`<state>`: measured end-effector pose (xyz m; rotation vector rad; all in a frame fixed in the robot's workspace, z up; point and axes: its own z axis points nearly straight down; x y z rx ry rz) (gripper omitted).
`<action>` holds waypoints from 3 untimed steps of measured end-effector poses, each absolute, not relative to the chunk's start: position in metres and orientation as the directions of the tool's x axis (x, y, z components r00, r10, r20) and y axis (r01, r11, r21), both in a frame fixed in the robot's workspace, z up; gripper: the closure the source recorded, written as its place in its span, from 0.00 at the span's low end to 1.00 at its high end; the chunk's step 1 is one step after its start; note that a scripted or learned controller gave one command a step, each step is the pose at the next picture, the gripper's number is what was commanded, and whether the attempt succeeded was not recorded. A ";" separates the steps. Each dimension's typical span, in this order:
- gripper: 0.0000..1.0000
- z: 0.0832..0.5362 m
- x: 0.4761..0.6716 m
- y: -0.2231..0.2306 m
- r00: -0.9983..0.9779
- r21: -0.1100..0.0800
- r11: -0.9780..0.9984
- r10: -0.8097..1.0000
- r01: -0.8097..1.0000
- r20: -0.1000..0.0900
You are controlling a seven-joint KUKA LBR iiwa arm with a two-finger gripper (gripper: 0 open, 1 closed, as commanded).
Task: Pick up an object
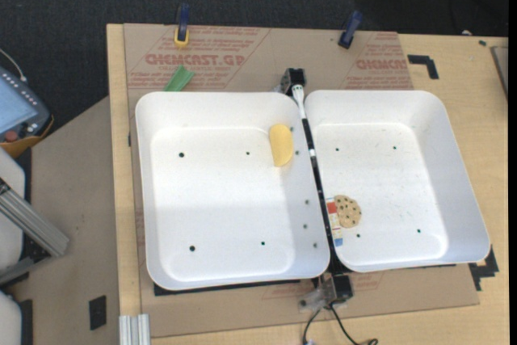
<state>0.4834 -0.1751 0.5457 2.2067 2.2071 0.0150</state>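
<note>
A pale yellow oblong object [280, 145] lies in the left bin [161, 198], close to its right wall and toward the back. A small round brown cookie-like object [347, 212] with dark spots rests in the right bin [452, 174], near its left wall and toward the front. Beside the cookie, a small red and white label [333, 219] sits against the wall between the bins.
The two white bins stand side by side on a brown cardboard sheet [266, 52] clamped at the back by two blue clips [182, 20]. A green strip [178, 79] lies on the cardboard behind the left bin. Cables hang at the front edge [331, 295].
</note>
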 end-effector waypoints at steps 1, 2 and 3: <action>1.00 0.547 0.485 -0.174 -0.001 0.007 0.001 1.000 1.000 -0.005; 1.00 0.420 0.484 -0.125 -0.004 -0.014 0.004 1.000 1.000 0.004; 1.00 0.369 0.479 -0.072 -0.006 -0.007 0.006 1.000 1.000 0.003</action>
